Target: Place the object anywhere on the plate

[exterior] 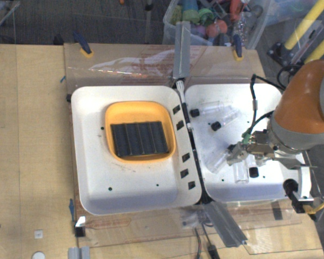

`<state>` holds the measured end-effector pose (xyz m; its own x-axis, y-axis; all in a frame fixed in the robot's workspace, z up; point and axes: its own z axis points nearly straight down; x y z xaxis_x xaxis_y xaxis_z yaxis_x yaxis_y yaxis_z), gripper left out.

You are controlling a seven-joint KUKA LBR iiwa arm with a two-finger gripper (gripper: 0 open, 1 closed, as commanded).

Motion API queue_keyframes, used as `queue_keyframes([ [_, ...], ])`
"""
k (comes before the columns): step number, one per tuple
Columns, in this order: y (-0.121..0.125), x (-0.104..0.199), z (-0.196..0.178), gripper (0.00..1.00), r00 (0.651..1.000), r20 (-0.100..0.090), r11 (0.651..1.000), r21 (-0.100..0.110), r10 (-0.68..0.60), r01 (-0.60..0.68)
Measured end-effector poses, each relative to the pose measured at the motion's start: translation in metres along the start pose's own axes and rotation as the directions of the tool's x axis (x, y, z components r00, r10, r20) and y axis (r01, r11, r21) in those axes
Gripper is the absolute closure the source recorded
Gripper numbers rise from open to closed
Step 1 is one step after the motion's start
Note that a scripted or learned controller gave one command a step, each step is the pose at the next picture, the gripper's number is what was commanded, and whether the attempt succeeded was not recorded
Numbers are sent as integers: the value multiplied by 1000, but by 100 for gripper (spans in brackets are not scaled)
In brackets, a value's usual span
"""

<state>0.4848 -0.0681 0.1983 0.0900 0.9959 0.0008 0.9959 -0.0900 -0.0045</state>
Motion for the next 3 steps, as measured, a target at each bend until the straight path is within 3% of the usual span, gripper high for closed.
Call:
queue_keyframes([
  [1, 61, 12, -24, 100, 994, 2, 994, -1, -113, 113],
  [2, 154, 20, -44, 100, 968, 3, 968, -1, -251, 251],
  [3, 180, 33, 16, 100, 827, 0, 827, 2, -562, 562],
])
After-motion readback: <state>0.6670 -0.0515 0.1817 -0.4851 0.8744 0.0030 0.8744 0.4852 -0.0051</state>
